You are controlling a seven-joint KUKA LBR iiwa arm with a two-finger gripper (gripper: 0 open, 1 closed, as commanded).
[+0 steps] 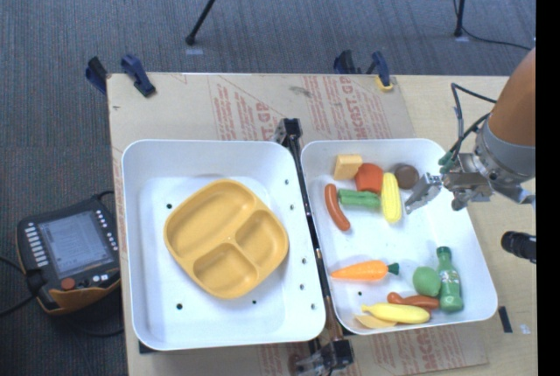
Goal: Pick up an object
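The right bin (455, 230) holds several toy foods. In its far part lie a yellow cheese block (347, 166), a red tomato (369, 177), a brown round piece (405, 175), a sausage (337, 206), a green cucumber (359, 199) and a corn cob (390, 197). Nearer the front are a carrot (360, 271), a lime (426, 281), a green bottle (449, 280) and a banana (395, 313). My gripper (437, 197) hangs over the bin's right part, just right of the corn cob. It is open, with nothing between its fingers.
The left bin (149, 295) holds a yellow divided plate (226, 237). A black divider with a clamp (293, 138) runs between the bins. A teach pendant (66, 252) lies off the bench at the left. Blue clamps (136, 73) grip the bench's far edge.
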